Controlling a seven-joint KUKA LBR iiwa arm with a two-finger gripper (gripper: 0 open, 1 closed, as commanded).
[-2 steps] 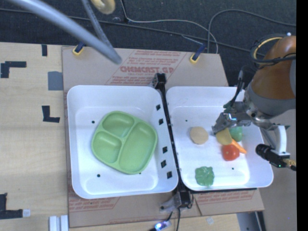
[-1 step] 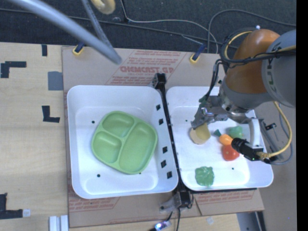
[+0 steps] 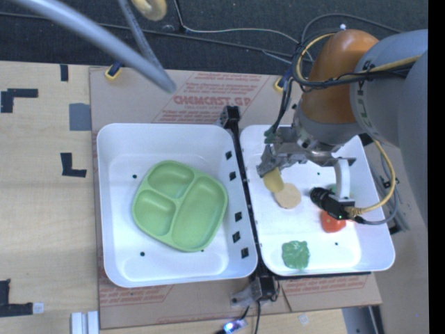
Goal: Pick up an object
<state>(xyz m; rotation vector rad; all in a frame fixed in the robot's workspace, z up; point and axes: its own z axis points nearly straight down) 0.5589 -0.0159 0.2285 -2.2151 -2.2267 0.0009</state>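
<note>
My gripper (image 3: pixel 273 164) hangs low over the far left part of the right bin (image 3: pixel 375 256). A pale yellow piece (image 3: pixel 274 182) lies right under its tip, and whether they touch I cannot tell. Next to it lies a tan round piece (image 3: pixel 288 198). A red object (image 3: pixel 332 223) sits further right, partly behind the wrist's fittings. Near the front wall of the bin rests a green lumpy object (image 3: pixel 295 254).
The left bin (image 3: pixel 111 186) holds a green divided plate (image 3: pixel 181 204). A black divider with clips (image 3: pixel 240 186) runs between the bins. The grey arm with its orange band (image 3: pixel 341 68) covers the right bin's far side. A grey pole (image 3: pixel 90 30) crosses the upper left.
</note>
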